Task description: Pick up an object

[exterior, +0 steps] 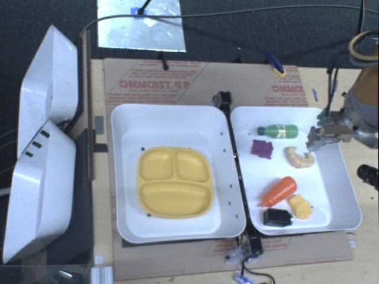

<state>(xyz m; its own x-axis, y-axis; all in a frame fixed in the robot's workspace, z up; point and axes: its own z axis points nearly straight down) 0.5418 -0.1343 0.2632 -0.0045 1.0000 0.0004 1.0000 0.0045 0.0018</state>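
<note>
- Shrimp-like toy (pixel 299 158), pale, curled and glossy, lying in right bin (pixel 343 185), just below hand (pixel 315 142).
- Hand's state: cannot tell.
- Best approached straight down across the narrow curl; smooth plastic likely to slip.
- Nearby: green bottle (pixel 278 131), purple lump (pixel 262 149), orange carrot (pixel 278 191).

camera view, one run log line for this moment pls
gripper: over right bin, beside shrimp | holding: nothing visible | left bin: yellow tray

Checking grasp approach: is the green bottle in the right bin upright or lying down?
Lying down. The green bottle rests on its side on the right bin floor, long axis across the view, pale cap end toward the arm's side.
</note>
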